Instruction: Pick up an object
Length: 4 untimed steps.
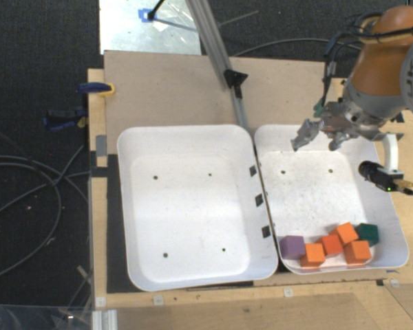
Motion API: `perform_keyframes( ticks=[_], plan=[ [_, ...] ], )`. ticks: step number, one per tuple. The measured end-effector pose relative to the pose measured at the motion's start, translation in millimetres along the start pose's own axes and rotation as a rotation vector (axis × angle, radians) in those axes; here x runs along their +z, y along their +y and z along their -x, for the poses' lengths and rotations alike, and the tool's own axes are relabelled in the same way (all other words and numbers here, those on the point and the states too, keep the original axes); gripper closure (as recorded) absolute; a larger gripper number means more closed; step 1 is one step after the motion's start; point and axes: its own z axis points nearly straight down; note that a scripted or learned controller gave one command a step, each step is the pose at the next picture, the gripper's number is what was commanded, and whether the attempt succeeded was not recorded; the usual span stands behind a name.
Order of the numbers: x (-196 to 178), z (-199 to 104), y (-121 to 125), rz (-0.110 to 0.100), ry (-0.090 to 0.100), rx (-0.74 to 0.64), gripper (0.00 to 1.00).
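Observation:
Small blocks lie bunched at the near edge of the right bin (pixel 316 184): a purple block (pixel 293 245), several orange blocks (pixel 347 234) and a dark green block (pixel 368 233). My gripper (pixel 322 137) hangs above the far edge of the right bin, well away from the blocks. Its two grey fingers (pixel 304 135) are spread apart, open, with nothing between them.
The left bin (pixel 193 205) sits beside the right one, joined by black clips along the shared rim. A slanted metal pole (pixel 217 47) crosses the back of the bench. A black fitting (pixel 375 174) sticks out near the right bin's right rim.

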Motion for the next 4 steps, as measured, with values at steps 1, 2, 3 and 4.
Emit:
perform_keyframes(
  ticks=[1, 2, 3, 4],
  plan=[
    [51, -24, 29, -0.003, 0.0, -0.005, 0.0],
    [-57, 46, 64, 0.011, -0.006, 0.003, 0.0],
    [-54, 54, 58, 0.001, -0.002, 0.001, 0.0],
    [-63, 70, 64, 0.003, -0.003, 0.001, 0.0]
  ],
)
